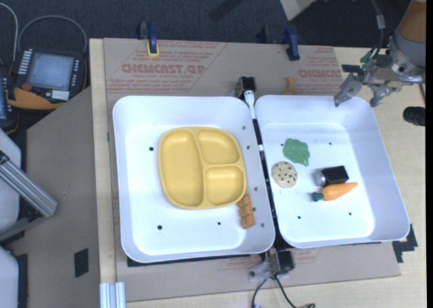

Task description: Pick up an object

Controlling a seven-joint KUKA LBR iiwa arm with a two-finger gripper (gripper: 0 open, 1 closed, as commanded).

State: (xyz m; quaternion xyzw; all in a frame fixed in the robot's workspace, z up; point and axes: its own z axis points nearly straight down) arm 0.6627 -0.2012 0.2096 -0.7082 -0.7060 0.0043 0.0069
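In the right bin point(379, 164) lie a green leafy piece point(296, 151), a round speckled cookie point(285, 174), a small black block point(333, 175) and an orange carrot point(336, 191). A brown waffle-like piece point(246, 212) rests in the left bin point(132, 164) beside a yellow divided plate point(201, 166). My gripper point(361, 93) hangs above the far right corner of the right bin, open, with nothing between its fingers, well clear of the objects.
Blue clamps point(153, 37) hold the cardboard base at the back. A black divider strip point(256, 137) runs between the bins. A small screen unit point(47, 70) sits off the bench at the left.
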